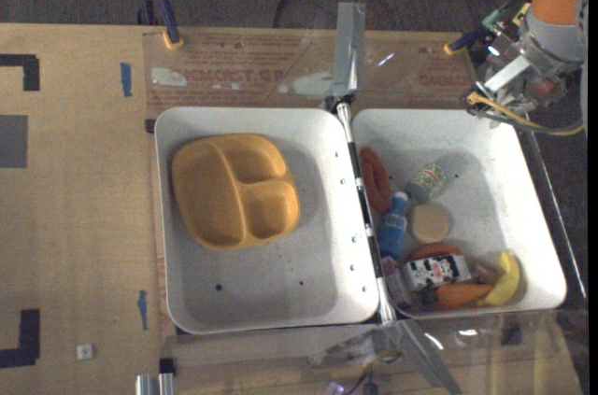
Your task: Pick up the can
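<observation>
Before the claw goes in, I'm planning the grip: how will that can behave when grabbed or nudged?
The can lies tilted on its side, so a nudge would probably roll it. It looks small and rigid, likely light. Its smooth round wall may slip between fingers.

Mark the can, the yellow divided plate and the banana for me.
can (429,179): camera view, on its side wall, right bin.
yellow divided plate (234,190): camera view, on the ridge where its compartments meet, left bin.
banana (507,280): camera view, on the middle of its curve, right bin's near right corner.
</observation>
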Controlling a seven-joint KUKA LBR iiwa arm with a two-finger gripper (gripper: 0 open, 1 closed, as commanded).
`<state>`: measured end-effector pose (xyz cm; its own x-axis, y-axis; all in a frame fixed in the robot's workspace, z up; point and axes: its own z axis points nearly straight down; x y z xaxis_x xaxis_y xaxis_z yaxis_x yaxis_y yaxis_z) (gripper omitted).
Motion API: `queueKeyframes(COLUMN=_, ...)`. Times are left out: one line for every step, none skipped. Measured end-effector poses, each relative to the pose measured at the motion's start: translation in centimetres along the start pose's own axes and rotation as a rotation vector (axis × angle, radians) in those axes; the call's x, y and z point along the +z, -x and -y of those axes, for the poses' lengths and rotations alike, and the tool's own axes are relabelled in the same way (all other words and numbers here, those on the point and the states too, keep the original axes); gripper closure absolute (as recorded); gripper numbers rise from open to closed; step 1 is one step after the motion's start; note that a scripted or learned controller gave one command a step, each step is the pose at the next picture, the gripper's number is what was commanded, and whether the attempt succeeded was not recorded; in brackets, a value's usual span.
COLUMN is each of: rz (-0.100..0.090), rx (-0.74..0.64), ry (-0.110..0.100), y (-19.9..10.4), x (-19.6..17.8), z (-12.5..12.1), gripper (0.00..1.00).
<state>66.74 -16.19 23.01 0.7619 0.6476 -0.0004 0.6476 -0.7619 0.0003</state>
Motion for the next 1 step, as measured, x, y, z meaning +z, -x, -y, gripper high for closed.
queueKeyframes(rz=0.0, rx=0.208, ry=0.0, y=5.6, x=-6.1, z=-1.68, gripper=1.0)
